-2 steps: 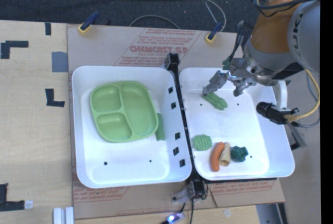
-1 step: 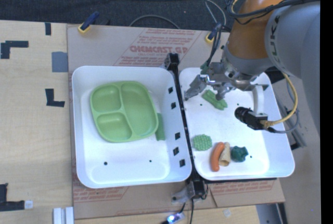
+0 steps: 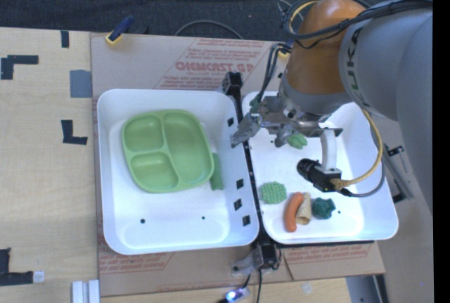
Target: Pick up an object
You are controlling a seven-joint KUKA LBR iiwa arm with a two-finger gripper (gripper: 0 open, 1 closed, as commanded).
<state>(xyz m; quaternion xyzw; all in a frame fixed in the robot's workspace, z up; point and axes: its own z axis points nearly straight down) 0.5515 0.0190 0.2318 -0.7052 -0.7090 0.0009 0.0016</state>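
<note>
Lying just beside the jaws (image 3: 273, 127), a green object (image 3: 297, 141).

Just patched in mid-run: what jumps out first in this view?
The big grey arm with its orange band fills the upper right, its pincer low over the right bin. A green divided plate dominates the left bin. Small items cluster in the right bin's lower part: a green ball, a carrot and a teal piece.

Two bins side by side, stuff in both

Left bin (image 3: 112, 224) holds the divided plate (image 3: 167, 150). Right bin (image 3: 376, 224) has a bumpy ball (image 3: 273, 191), a carrot (image 3: 292, 211) just right of it, and the gripper (image 3: 281, 127) hanging over its far end.
</note>
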